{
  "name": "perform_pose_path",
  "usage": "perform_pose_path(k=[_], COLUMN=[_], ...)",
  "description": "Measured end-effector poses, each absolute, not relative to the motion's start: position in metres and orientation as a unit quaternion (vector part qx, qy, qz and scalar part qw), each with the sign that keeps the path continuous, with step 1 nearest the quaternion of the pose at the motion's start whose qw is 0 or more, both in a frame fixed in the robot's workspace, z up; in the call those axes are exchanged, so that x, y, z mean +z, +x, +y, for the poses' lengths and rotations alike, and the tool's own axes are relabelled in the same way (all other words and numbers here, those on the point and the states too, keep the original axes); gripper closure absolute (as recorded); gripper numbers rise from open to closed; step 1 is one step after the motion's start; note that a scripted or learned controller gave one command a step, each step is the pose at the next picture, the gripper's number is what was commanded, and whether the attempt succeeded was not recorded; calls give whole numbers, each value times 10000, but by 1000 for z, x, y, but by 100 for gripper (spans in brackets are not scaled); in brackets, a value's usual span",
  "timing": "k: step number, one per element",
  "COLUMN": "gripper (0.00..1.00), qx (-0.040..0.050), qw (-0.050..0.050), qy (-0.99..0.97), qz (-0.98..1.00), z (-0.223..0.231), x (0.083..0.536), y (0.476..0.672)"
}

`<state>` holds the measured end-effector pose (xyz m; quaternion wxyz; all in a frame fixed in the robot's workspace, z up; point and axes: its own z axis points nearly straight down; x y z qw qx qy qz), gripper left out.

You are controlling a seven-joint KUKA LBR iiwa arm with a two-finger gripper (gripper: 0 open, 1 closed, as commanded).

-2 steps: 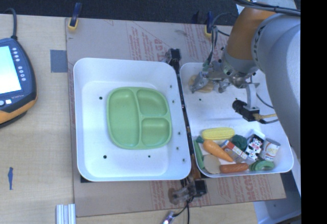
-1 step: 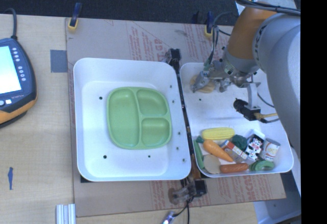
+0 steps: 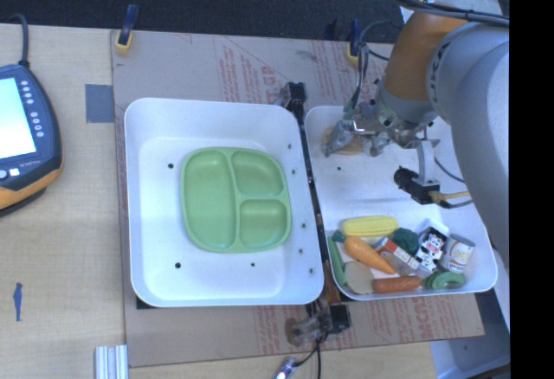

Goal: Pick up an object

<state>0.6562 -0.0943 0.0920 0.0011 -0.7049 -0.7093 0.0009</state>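
Observation:
My gripper [image 3: 356, 140] hangs over the far left part of the right bin [image 3: 363, 183], with its fingers spread and nothing between them. The toy food lies heaped at the near end of that bin, well short of the gripper: a yellow corn cob [image 3: 370, 225], an orange carrot [image 3: 368, 255], a red sausage [image 3: 396, 285], a green ring [image 3: 446, 279] and several small cartons [image 3: 433, 247]. The bin floor under the gripper is bare white.
The left bin [image 3: 151, 195] holds a green divided plate [image 3: 235, 198]. A dark clip [image 3: 296, 95] sits where the bins meet at the far side. A teach pendant [image 3: 22, 131] lies at the left of the bench. A black cable plug [image 3: 418, 185] hangs beside the arm.

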Motion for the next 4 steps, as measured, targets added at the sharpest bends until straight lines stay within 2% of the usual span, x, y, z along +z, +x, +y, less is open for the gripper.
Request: perform_pose_path(k=[4], gripper=[0], qx=[12], qw=[17], qy=[-7042], qz=[-7100], z=[-94], x=[92], y=[656])
